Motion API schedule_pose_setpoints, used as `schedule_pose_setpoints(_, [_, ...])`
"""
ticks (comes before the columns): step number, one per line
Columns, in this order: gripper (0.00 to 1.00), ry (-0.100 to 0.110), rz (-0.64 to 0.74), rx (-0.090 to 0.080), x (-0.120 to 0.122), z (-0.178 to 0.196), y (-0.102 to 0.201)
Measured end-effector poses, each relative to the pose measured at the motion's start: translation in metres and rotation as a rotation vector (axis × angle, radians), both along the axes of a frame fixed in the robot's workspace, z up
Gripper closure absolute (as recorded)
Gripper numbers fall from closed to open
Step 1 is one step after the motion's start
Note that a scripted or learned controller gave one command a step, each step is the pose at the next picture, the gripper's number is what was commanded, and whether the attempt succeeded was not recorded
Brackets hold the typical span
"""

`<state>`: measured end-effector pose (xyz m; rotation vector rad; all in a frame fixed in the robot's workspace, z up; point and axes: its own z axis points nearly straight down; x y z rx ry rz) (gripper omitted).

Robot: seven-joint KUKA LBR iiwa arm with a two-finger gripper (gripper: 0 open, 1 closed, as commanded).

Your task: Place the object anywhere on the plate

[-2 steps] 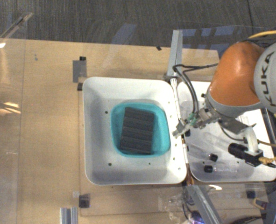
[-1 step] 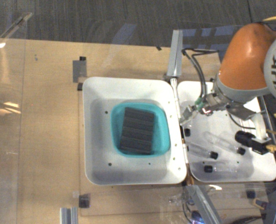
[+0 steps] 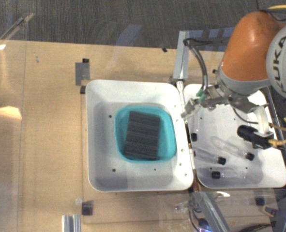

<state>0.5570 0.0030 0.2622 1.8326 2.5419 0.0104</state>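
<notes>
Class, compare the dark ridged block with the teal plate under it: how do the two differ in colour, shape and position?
The dark ridged block is charcoal grey; the teal plate is bright turquoise. The block is rectangular with ribs across its top; the plate is smooth with rounded corners and a raised rim. The block lies on the plate, slightly tilted, covering its middle. Both sit in the left white bin.

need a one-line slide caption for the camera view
Dark ribbed rectangular block resting on the teal plastic plate in the left white bin; grey-and-orange arm over the right bin.
</notes>
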Motion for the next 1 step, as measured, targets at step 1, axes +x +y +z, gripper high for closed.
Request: schedule_pose_setpoints(1, [0.0, 0.007, -0.003, 0.0, -0.0096, -0.0617, 0.0326])
